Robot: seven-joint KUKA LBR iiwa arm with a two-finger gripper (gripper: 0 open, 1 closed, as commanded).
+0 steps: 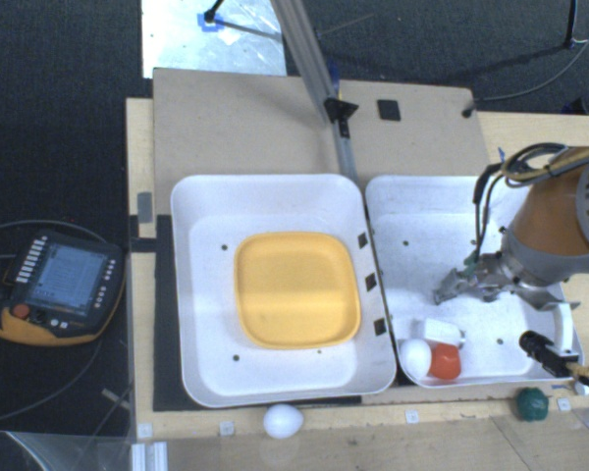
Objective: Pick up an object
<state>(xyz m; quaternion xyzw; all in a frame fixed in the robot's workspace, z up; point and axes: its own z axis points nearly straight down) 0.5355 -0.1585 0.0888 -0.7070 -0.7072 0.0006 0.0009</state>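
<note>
The hand (452,287) hangs low over the right bin (412,214); whether it is open cannot be told. A red ball (445,362) and white egg (414,356) lie in that bin's near corner. A yellow plate (297,288) fills the left bin (201,263).

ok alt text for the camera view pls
The arm's end effector hangs low in the right bin, above a white ball, an orange-red object and a small white block. The left bin holds a yellow plate.
</note>
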